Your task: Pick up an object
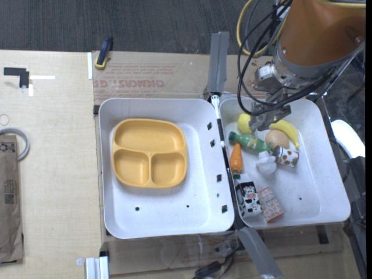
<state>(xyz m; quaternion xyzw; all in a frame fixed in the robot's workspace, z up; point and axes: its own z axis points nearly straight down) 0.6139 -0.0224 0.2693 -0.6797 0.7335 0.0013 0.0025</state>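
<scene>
The right bin (pixel 325 173) holds a heap of toy food: a yellow banana (pixel 288 129), a yellow lemon-like piece (pixel 244 122), a green bottle (pixel 249 141), an orange carrot (pixel 236 157), a tan round piece (pixel 278 138), a small printed can (pixel 287 156), a white cup (pixel 267 165), a black-and-white carton (pixel 249 197) and a reddish box (pixel 270 205). My gripper (pixel 263 120) hangs over the bin's far part, just above the lemon-like piece, the bottle and the banana. Its dark fingers point down toward the heap, and nothing shows between them.
The left bin (pixel 116 214) carries a yellow three-compartment plate (pixel 149 153). A grey divider post (pixel 218 63) stands between the bins at the back. Yellow and black cables (pixel 256 16) loop beside the arm. A brown bag (pixel 9 202) lies on the bench's left.
</scene>
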